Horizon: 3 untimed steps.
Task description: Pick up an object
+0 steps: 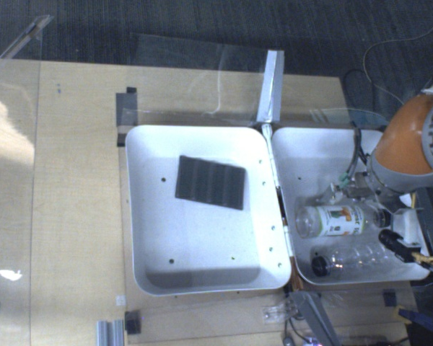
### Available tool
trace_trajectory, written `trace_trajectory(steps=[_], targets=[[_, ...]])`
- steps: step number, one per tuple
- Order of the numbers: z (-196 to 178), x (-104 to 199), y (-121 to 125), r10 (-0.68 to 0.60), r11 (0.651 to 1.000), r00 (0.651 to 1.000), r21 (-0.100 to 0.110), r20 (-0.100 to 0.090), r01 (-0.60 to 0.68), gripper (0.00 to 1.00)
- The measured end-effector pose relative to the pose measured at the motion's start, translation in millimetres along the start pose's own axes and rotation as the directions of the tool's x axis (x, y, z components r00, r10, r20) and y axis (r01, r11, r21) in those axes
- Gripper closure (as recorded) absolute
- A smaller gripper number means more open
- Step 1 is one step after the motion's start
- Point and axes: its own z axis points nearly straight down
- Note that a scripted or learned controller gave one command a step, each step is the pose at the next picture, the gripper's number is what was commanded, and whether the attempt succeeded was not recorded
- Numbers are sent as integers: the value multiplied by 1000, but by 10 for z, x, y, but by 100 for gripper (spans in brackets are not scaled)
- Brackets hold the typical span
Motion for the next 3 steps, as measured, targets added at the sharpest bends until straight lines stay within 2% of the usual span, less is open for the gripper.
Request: trace_trajectory(steps=[1,2,3], targets=[[0,-2,-1,1,1000,1000,0,0,-1,0],[-127,0,29,-1,1000,1000,-8,2,1,100],[-17,-154,19,-243,970,970,-1,1,243,100]])
